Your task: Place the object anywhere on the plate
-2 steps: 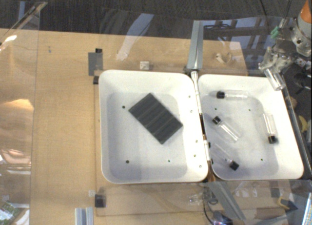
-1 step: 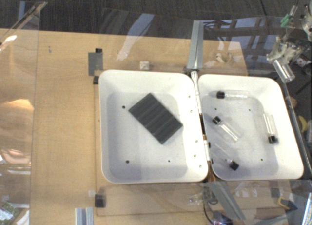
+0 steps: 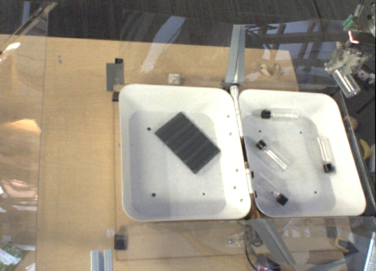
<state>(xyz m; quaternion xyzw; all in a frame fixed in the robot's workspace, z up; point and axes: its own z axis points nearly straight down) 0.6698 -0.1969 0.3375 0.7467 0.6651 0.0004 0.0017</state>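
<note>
The claw [image 3: 346, 76], its grip state impossible to tell, sits beyond the right bin's [image 3: 346, 208] far right corner; the vials [image 3: 271, 156] lie below-left, with the dark plate [image 3: 187, 142] farther left.

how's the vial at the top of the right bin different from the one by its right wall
The top vial lies crosswise with its black cap pointing left; the right-wall vial lies lengthwise, cap toward the near edge. The top one sits near the far wall. Both are clear with black caps.
</note>
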